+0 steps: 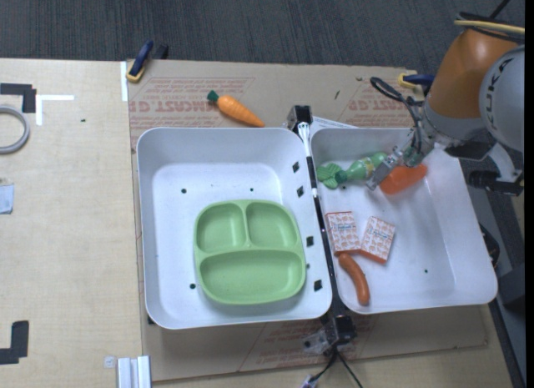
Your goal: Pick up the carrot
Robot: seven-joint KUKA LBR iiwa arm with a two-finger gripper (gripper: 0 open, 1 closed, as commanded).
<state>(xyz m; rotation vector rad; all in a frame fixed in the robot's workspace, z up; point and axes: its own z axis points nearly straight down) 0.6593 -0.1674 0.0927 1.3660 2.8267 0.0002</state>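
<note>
A small orange carrot [237, 109] with a green tip lies on the cardboard behind the left bin [167, 211], outside both bins. My gripper [392, 167] is low in the right bin [450, 253], near its back, far to the right of that carrot. It sits right at an orange-red object [407, 178], with a green toy [349, 170] just to its left. The view does not show whether anything is held.
A green divided plate [249, 250] lies in the left bin. The right bin also holds two cracker packets [342, 230] [378, 239] and a sausage [355, 277]. A blue clip [140, 59] lies at the cardboard's back left corner.
</note>
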